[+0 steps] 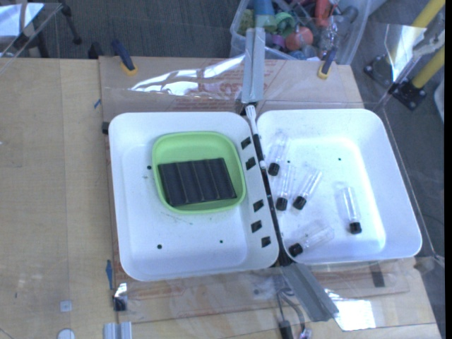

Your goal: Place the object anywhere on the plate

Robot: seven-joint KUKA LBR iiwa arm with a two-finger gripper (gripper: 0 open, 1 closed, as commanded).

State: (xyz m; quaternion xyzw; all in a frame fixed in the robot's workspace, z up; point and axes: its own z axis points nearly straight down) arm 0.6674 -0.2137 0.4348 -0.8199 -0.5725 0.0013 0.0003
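A green plate [169,149] sits in the left white bin [134,210], and a dark ribbed rectangular object [196,181] lies flat across its middle. Several clear plastic tubes with black caps lie in the right bin [381,168]: two [279,154] near the divider at the bin's left, one [308,186] angled in the middle, one [347,203] toward the right, and one [313,236] near the front edge.
A clear box of coloured toys [296,13] stands behind the bins. A metal divider rail [253,76] runs between the bins, with small black tabs [257,205] along it. Wooden bench surface [49,189] lies to the left.
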